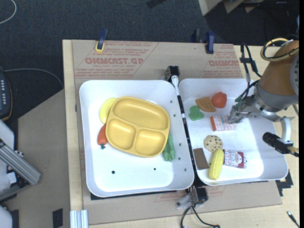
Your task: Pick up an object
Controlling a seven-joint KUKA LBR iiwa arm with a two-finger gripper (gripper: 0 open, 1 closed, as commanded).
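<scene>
Nothing is lifted yet, by the look of it: the gripper [234, 114] is seen low in the right bin [273, 170], tips at or just above the small red-and-white packet [221, 123], but whether that packet is pinched can't be told, so the pick is judged approx. half done w/ the lift left. The big yellow sectioned tray [137, 126] is seen in the left bin [95, 141], smooth moulded plastic; smaller toys, i.e. the ridged corn cob [216, 163], speckled cookie [213, 142] and round glossy tomato [219, 99], are scattered near the packet.
</scene>
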